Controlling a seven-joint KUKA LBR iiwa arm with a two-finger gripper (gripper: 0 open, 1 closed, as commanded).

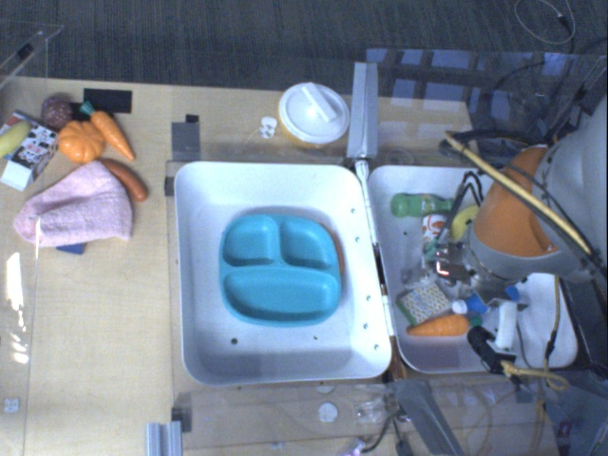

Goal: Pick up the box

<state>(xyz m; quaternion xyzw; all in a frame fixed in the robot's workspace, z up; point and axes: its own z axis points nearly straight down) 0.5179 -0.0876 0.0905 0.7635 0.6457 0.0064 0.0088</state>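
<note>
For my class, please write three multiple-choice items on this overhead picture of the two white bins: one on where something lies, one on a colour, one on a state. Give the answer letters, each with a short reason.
1. Where does the divided tray lie?
A. In the left bin
B. In the right bin
C. On the bench beside the pink cloth

2. What colour is the tray?
A. Red
B. Blue
C. Yellow

3. How does the green bottle sit in the right bin?
A. Standing upright
B. Lying on its side
C. Hanging from the gripper

Answers:
1 A, the tray sits inside the left bin's walls.
2 B, all its compartments are blue.
3 B, its length runs flat along the bin's far end, apart from the arm.
</note>
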